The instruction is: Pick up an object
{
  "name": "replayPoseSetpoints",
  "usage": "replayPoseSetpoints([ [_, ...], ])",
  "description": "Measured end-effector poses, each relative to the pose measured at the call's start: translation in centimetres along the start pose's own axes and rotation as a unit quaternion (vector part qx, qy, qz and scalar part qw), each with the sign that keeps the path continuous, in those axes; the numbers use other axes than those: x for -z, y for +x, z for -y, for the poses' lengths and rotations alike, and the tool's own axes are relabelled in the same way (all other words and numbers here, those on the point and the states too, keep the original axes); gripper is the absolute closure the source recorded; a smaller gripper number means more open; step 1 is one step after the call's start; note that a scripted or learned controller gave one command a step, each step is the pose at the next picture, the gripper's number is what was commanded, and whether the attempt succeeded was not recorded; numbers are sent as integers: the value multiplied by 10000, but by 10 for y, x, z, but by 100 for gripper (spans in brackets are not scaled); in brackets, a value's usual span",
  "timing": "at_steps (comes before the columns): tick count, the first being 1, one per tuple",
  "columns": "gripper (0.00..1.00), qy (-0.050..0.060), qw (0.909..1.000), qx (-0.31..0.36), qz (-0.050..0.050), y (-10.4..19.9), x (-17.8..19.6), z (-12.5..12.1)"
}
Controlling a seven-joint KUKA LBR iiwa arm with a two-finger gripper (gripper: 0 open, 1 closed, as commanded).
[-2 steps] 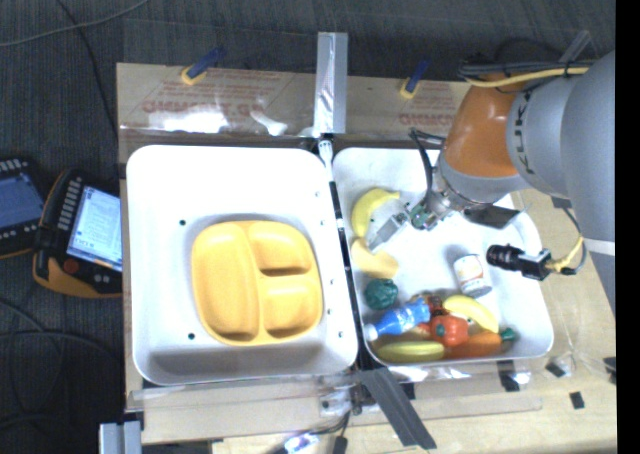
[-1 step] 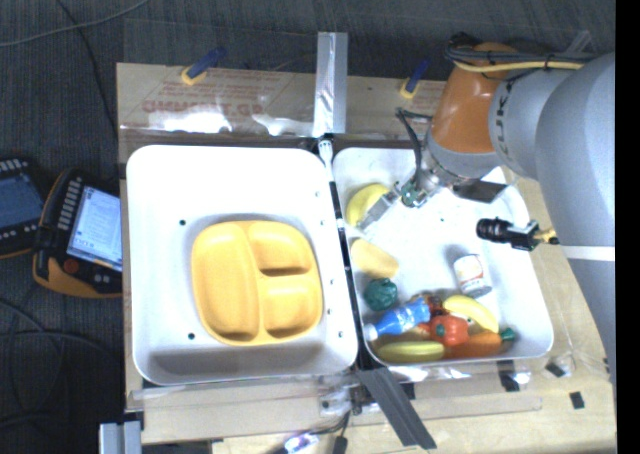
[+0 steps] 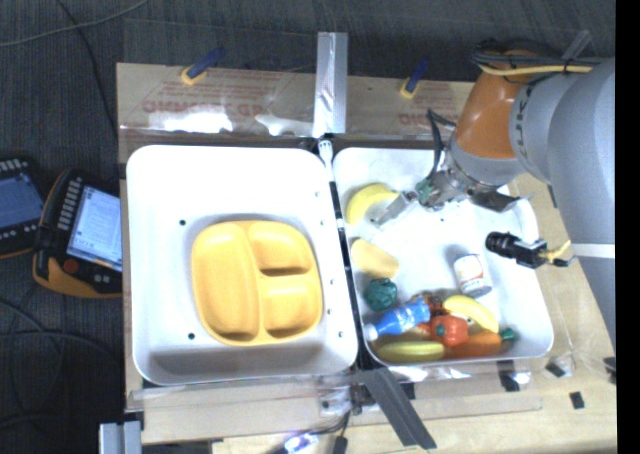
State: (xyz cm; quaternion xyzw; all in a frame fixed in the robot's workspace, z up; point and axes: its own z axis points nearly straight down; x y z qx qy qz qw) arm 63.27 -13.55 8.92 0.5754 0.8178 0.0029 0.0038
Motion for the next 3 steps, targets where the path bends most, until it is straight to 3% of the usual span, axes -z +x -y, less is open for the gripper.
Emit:
replayPoseSetpoints([
  [1,0,19,9994,-340,19,-42,1,51],
  [2,0,7,9999,-154,24,-42,1,84],
  [3,0,49,9999,-141,-15,-28,16,57],
])
